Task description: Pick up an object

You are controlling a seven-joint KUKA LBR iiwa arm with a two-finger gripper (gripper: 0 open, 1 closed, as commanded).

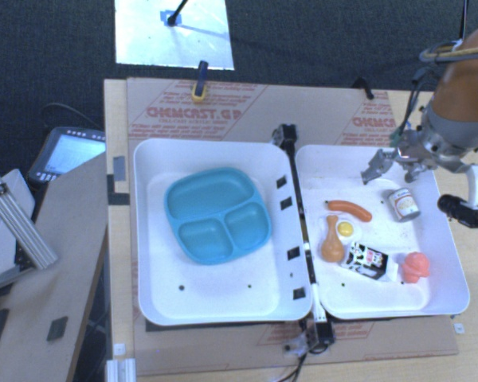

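Observation:
My gripper [386, 177] hangs over the back of the right bin [446, 293] with its fingers spread open and nothing between them. A small silver can [402, 204] lies just below and to the right of it. An orange sausage [349, 209] lies in front of the gripper, to the left. Nearer the front lie a fried egg [345, 230], a brown drumstick [331, 247], a black-and-white carton [367, 261] and a pink piece [415, 267].
The left bin [155, 293] holds a blue compartment tray [217, 213]. A black divider [296, 213] runs between the bins. A yellow clamp [200, 91] sits at the bench's back edge. A tablet [64, 156] lies off to the left.

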